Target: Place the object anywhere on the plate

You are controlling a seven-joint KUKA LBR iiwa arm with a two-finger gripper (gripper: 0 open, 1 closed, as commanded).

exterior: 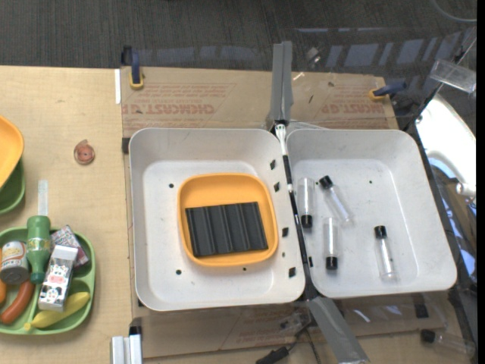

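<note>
At the far left of the tabletop (68, 105) the edge of an orange bowl (7, 152) sits over a green one (9, 196). Below them a green tray (76, 309) holds toy food: a can (12, 256), an upright green bottle (37, 245), a small carton (56, 277), a red sausage (17, 302) and a banana (59, 312). A small pink disc (84, 152) lies alone above the tray, well apart from it. Further right, a sheet of cardboard (227, 101) lies under both bins, with a clamp (135, 74) at its upper left corner and another (385, 92) at its upper right. The left bin (151, 211) holds the orange plate (227, 190) near its middle, and a black ribbed block (227, 228) lies flat on the plate, covering most of it. The right bin (409, 165) holds four clear tubes with black caps, all lying down and well apart from the plate: tube one (305, 199) along the bin's left wall, tube two (334, 199) tilted just beside it, tube three (330, 241) below those, and tube four (384, 253) furthest right, on its own.
</note>
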